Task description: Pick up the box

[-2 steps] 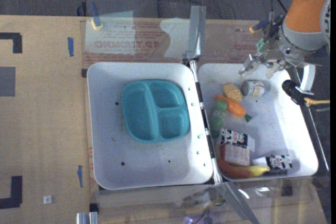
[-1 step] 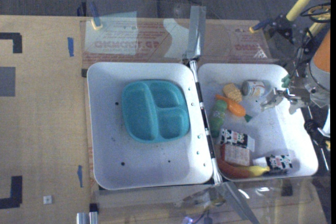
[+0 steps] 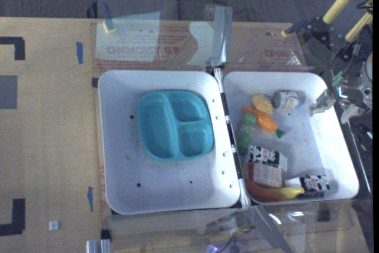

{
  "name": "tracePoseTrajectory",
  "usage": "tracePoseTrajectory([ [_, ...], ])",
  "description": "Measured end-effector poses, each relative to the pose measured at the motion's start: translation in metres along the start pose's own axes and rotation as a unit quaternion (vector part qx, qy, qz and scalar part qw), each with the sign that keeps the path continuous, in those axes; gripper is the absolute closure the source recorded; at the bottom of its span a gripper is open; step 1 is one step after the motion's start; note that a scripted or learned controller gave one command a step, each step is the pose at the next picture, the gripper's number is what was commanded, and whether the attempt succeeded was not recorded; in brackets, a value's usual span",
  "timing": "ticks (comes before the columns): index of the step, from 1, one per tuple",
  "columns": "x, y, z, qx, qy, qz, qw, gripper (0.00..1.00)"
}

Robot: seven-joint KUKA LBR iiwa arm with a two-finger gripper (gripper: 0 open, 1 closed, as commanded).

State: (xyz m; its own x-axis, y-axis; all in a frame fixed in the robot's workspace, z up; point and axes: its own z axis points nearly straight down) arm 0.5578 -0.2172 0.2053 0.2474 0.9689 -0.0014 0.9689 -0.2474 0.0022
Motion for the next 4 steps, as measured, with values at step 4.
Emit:
tracePoseTrajectory([
  [4, 0.028, -0.053, 0.115, -0.007, -0.003, -0.221, 0.9752, 0.0],
])
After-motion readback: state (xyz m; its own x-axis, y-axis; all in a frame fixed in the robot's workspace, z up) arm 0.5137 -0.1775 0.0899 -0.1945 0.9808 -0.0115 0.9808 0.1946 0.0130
